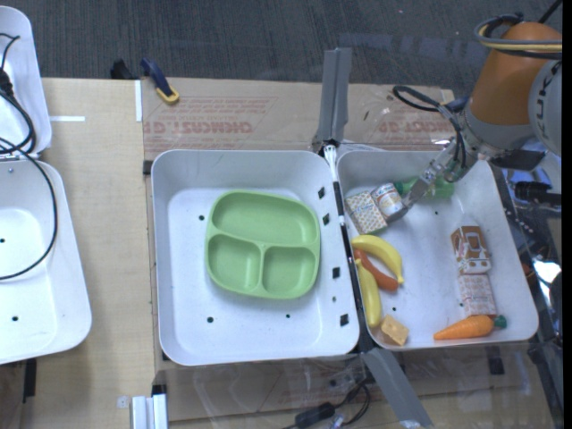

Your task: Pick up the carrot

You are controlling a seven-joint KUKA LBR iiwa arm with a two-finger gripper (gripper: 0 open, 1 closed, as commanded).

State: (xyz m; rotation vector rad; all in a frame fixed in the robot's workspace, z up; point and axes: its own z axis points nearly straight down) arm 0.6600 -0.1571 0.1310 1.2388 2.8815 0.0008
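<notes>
In the camera view, two shallow white bins are sitting side by side on the bench: the left bin [174, 266] is holding a green divided plate [264, 243] with three compartments, lying flat near its middle, and the right bin [518, 266] is holding the food items. The carrot [465, 328], orange with a small green tip at its right end, is lying on its side near the front right corner of the right bin, just below a brown and white wrapped snack bar [472, 268] that is stretching lengthwise above it, the two nearly touching. Along the bin's left side, a yellow banana [375, 271] is curving around a red-orange sausage-like piece [377, 273], and a tan cheese-like wedge [394, 331] is resting at the front edge, well to the left of the carrot. The grey arm with its orange band [514, 70] is reaching in from the right, and its gripper [427, 186] is hanging over the back of the right bin, just beside a small can [388, 199] and a patterned packet [364, 211], well apart from the carrot. I cannot tell how the gripper is set, or whether it has hold of anything.
</notes>
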